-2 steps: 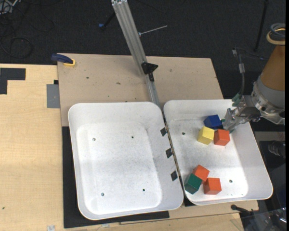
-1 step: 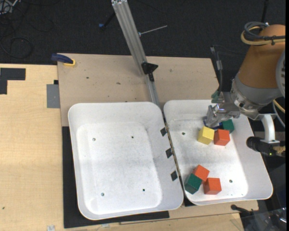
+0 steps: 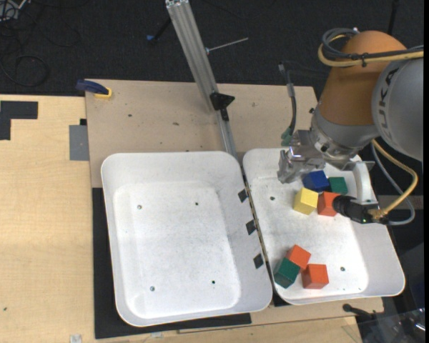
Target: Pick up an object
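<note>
Left bin [image 3: 129,174]: shallow white plastic tray, rounded corners, fine dark speckling on the floor, a few small holes; nothing to grasp here.

Divider clips [image 3: 249,226]: small black tabs along the seam where the two bins meet; rigid edge, likely to catch a block pushed leftward.

Lower cluster: green block [image 3: 287,271], orange block [image 3: 298,255] and a second orange-red block [image 3: 315,275], all matte, hard-edged cubes, touching or nearly touching near the front wall of the right bin [image 3: 375,281]; well apart from the gripper.

Gripper [image 3: 294,164]: metallic, low over the back of the right bin, just left of the upper cluster; spread of the fingers cannot be told, nothing seen between them, so no hold to claim.

Upper cluster: yellow block [image 3: 306,201], blue block [image 3: 314,180], red block [image 3: 326,204] and small green block [image 3: 337,185], packed tight, faces touching; likeliest target for the pick.

Risk, crowding: little gap for a finger between neighbours; probable result a finger landing on top of a cube or shoving the group aside.

Risk, offset: gripper beside rather than over the blocks; closing here likely to catch air.

Risk, surface: smooth cube faces on a slick floor; off-centre pinch apt to twist a block out.
</note>
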Controlling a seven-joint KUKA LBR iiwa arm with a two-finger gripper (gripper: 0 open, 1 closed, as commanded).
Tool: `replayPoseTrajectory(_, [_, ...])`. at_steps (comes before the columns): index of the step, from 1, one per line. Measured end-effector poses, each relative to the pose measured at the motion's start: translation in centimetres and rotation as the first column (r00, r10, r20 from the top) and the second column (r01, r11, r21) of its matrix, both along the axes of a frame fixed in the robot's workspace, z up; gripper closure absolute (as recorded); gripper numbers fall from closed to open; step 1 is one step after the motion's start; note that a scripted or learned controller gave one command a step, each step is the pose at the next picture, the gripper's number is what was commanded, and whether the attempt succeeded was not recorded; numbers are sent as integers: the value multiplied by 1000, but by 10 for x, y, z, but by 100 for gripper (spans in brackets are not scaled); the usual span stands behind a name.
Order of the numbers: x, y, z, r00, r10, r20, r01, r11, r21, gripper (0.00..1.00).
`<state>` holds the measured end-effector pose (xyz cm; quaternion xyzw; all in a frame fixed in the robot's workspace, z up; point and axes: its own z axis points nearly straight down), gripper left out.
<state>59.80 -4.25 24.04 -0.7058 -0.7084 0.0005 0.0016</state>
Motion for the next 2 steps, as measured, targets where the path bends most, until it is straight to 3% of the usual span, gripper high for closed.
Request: replayPoseTrajectory(2, [34, 92, 8, 1000, -1, 2, 1, 1000, 0, 100])
